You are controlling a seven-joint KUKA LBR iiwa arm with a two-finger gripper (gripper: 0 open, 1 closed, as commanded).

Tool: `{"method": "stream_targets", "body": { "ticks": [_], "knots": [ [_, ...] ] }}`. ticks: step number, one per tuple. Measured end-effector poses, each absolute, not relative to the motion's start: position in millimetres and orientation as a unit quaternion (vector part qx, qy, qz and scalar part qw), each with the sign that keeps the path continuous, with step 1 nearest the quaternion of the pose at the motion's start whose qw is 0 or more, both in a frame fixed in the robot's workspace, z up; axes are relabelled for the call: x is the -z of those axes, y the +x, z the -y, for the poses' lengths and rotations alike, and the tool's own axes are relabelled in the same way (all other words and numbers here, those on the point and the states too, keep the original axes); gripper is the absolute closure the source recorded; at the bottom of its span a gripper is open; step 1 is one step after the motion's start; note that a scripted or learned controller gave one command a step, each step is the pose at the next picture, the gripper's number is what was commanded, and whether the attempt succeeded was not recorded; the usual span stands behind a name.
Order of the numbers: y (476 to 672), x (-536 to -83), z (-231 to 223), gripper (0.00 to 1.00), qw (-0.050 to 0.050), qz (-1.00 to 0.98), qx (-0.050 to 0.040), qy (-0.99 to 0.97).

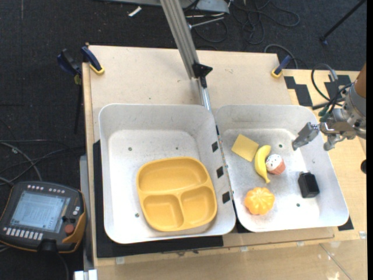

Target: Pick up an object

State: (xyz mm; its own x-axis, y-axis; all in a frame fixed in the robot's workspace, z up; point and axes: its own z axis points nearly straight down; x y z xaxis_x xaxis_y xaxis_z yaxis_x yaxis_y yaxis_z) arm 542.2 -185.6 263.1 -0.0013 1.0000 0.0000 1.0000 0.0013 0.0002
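The right bin (265, 118) holds a flat yellow block (245, 147), a banana (262, 162), a small red and white object (275, 165) touching the banana, a black block (308, 185) and an orange pumpkin-like toy (259, 200). My gripper (317, 139) hangs over the right bin's right side, above and to the right of the banana and up from the black block. It is open with nothing between its fingers, which stand apart from every object.
A yellow three-compartment tray (176, 192) lies in the left bin (116, 127). A metal pole (183, 34) slants down to the divide between the bins. A teach pendant (38, 212) sits off the bench at lower left.
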Motion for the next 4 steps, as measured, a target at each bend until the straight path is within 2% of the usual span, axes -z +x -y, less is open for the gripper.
{"method": "stream_targets", "body": {
  "ticks": [1, 3, 4],
  "knots": [
    [542.2, -263.2, 185.6, 0.0, 0.0, -0.708, -0.0001, 0.707],
    [534.9, -143.0, 178.1, 0.0, -0.003, -0.707, 0.0015, 0.707],
    [535.8, -94.9, 177.7, 0.0, 0.001, -0.707, -0.0003, 0.707]
  ]
}}
